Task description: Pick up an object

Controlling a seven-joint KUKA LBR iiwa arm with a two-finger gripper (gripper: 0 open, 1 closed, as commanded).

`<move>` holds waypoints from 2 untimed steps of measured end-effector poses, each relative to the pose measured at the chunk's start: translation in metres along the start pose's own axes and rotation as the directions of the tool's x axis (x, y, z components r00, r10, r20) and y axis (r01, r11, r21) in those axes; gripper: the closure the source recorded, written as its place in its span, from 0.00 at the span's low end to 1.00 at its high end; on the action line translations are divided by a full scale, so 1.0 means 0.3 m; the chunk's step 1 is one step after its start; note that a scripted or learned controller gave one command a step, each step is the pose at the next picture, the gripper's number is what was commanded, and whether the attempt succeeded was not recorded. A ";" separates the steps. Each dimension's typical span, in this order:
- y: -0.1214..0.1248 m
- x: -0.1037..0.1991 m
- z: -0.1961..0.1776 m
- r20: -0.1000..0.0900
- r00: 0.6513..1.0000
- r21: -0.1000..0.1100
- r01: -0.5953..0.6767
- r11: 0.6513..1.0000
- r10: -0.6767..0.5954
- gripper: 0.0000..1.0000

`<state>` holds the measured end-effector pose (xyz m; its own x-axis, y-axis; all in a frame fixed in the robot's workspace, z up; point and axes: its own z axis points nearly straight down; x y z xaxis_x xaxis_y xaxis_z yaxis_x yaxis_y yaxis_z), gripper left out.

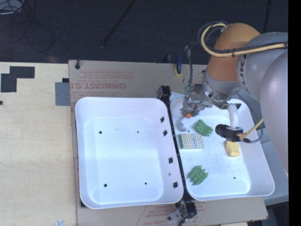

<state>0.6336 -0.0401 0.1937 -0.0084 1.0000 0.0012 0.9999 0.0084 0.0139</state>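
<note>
One green piece point(203, 127) near the gripper point(189, 111), opening indiscernible; red print point(101, 85) on cardboard point(141, 72) illegible.

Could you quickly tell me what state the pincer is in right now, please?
Pincer: cannot be told, open or closed; it hangs over the right bin's far left corner.

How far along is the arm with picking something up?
Done: nothing visibly lifted yet; the upper green piece, lower green piece, dotted block and yellow lump all lie on the floor of the right bin. In hand: the tool hangs low over that bin's far left corner, by a small pale piece. Left: closing on one thing and lifting it.
</note>
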 end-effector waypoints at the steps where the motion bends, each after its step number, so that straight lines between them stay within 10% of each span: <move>1: -0.393 0.033 0.018 -0.001 1.000 0.026 -0.011 1.000 0.011 1.00; 2: -0.361 0.320 -0.247 -0.003 1.000 0.010 0.001 1.000 -0.001 1.00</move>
